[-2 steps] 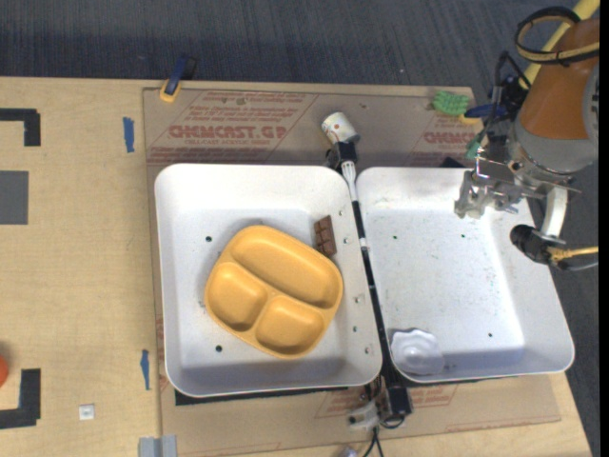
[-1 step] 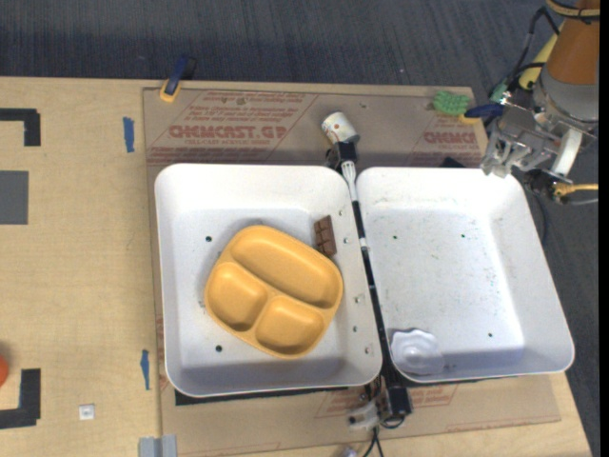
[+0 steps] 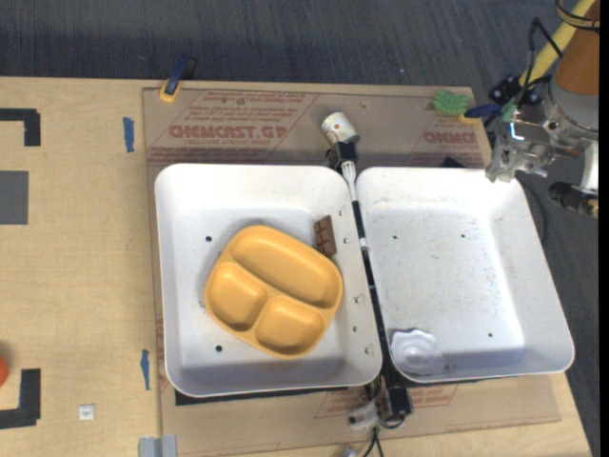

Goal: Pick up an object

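Observation:
A yellow three-compartment plate (image 3: 274, 289) lies in the left bin (image 3: 181, 208), tilted a little. A small brown block (image 3: 325, 235) rests just beyond the plate's right corner, near the divider between the bins. In the right bin (image 3: 533, 255) a crumpled clear-white plastic piece (image 3: 416, 351) sits at the near left corner. My gripper (image 3: 501, 167) hangs at the far right corner of the right bin, above its rim, well away from every object. Nothing shows between its tips.
A white and black clamp (image 3: 340, 139) stands behind the seam between the bins. Blue and yellow clips (image 3: 176, 77) and a green clip (image 3: 447, 102) hold the cardboard sheet. Cables trail at the top right beside the arm.

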{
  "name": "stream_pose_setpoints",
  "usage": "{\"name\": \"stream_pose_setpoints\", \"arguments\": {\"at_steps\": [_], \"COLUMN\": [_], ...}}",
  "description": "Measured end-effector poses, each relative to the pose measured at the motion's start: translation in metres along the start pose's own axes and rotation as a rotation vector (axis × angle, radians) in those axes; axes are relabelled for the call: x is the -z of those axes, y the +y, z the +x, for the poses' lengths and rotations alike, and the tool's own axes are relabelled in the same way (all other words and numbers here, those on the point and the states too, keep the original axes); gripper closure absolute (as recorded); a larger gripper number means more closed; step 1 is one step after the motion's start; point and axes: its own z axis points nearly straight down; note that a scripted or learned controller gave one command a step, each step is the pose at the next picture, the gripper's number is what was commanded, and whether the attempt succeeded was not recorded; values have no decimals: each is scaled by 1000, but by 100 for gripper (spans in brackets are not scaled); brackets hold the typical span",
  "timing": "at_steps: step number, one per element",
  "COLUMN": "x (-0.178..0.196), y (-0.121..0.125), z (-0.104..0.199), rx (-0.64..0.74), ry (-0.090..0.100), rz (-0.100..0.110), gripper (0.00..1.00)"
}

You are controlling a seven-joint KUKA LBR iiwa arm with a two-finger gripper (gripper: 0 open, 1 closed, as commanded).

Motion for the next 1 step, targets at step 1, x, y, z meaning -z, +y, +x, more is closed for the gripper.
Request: {"name": "stream_pose_setpoints", "arguments": {"at_steps": [1], "x": [2], "y": [1], "z": [-5], "rx": [400], "ry": [0], "rz": [-2], "gripper": [100]}}
